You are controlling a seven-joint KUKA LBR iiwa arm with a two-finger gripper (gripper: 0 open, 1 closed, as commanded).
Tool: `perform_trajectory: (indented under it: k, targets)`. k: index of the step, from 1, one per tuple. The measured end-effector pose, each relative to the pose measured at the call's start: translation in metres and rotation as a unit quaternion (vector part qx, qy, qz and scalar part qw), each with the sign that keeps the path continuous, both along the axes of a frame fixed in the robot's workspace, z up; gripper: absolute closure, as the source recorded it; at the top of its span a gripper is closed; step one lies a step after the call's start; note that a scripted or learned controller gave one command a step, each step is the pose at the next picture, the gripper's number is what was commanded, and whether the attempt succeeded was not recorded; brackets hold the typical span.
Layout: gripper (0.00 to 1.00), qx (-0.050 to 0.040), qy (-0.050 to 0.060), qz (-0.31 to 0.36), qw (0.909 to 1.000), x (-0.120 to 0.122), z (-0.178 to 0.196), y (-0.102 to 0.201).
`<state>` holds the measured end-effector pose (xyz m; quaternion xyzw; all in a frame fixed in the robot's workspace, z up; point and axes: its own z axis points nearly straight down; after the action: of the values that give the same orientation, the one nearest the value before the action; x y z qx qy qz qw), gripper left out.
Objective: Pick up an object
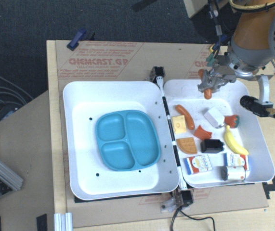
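My gripper (208, 87) hangs over the back part of the right bin (262, 148), its fingers shut on a small orange-red piece (207, 94) that pokes out below the tips. In the bin below lie an orange sausage (184, 117), a yellow cracker (179, 125), a slice of toast (187, 145), a red wedge (202, 132), a black block (212, 146), a white block (214, 117), a strawberry (231, 121), a banana (234, 142) and two small cartons (198, 164).
The left bin (77, 105) holds a blue divided plate (126, 139). A black clamp (157, 74) sits where the bins meet at the back. A blue clip (76, 39) lies at the bench's far left corner. Cables run along the left.
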<state>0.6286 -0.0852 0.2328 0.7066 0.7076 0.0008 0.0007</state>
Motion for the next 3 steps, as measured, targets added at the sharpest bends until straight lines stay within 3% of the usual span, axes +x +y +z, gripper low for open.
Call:
perform_trajectory:
  k: [1, 2, 3]
  targets:
    - [1.0, 0.0005, 0.003, 0.0, 1.0, -0.091, -0.049, 0.072]
    - [1.0, 0.0004, 0.002, 0.0, 1.0, -0.145, 0.011, 0.105]
    - [1.0, 0.0001, 0.002, 0.0, 1.0, -0.15, 0.006, 0.179]
